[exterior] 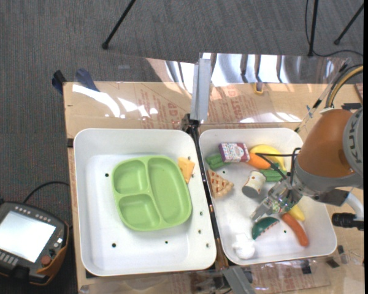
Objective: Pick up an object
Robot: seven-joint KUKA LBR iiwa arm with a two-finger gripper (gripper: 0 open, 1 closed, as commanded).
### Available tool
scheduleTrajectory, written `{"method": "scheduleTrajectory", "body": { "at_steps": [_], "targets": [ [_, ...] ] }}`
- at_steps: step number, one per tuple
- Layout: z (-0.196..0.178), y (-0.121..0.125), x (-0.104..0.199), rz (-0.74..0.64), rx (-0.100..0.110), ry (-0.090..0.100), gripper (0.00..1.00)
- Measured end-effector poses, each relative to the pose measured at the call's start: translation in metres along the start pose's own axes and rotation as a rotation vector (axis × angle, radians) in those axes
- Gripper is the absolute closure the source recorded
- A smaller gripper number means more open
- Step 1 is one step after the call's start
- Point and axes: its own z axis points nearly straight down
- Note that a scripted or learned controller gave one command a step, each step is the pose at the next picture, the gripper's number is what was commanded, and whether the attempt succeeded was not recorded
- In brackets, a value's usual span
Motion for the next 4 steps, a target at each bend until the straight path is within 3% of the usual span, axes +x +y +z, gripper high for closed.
{"method": "scheduleTrajectory", "body": {
  "at_steps": [1, 2, 3, 4],
  "targets": [
    [0.001, -0.019, 0.046, 0.184, 0.001, 0.003, 0.00],
    [-0.001, 0.053, -0.016, 0.051, -0.002, -0.003, 0.00],
    [0.001, 0.085, -0.063, 0.140, 0.008, 0.005, 0.00],
    [-0.010, 0.090, -0.062, 0.131, 0.001, -0.001, 1.00]
  ]
}}
